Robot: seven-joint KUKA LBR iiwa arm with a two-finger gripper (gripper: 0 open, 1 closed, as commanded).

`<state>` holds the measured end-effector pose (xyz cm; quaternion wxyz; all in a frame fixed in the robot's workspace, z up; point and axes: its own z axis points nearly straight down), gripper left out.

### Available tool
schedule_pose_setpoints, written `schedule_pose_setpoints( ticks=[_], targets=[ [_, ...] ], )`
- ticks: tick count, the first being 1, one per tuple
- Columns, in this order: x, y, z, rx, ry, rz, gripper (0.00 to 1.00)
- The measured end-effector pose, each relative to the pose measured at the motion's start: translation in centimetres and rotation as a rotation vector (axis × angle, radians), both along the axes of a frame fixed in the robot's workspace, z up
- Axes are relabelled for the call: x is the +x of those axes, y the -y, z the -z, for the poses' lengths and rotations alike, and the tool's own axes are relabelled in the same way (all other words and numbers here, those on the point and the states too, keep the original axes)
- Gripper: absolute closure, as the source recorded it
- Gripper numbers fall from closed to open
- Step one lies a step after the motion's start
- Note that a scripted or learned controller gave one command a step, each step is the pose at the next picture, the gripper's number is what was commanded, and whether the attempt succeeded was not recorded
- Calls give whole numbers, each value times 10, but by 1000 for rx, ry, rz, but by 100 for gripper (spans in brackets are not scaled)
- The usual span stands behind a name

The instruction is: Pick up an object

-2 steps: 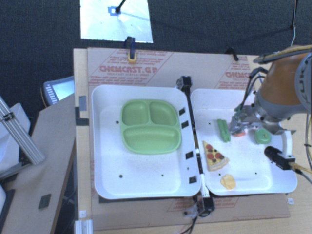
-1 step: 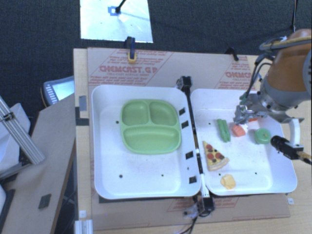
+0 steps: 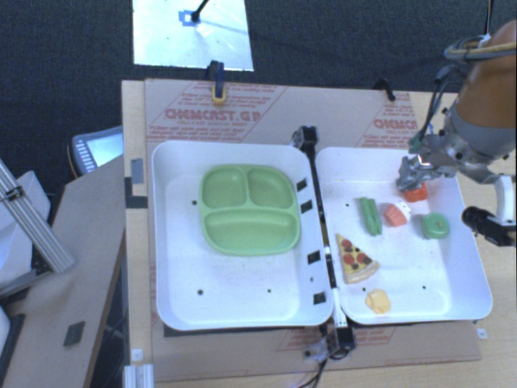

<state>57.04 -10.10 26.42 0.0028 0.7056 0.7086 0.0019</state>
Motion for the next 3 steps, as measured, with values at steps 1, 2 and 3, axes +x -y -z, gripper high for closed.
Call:
schedule_pose_setpoints(
  ticks=[1, 2, 3],
  targets=[
    [5, -55, 19, 3, -6, -5, 100],
    [5, -116, 19, 3, -5, -7, 100],
    [8, -165, 38, 3, -7, -5, 100]
  ],
)
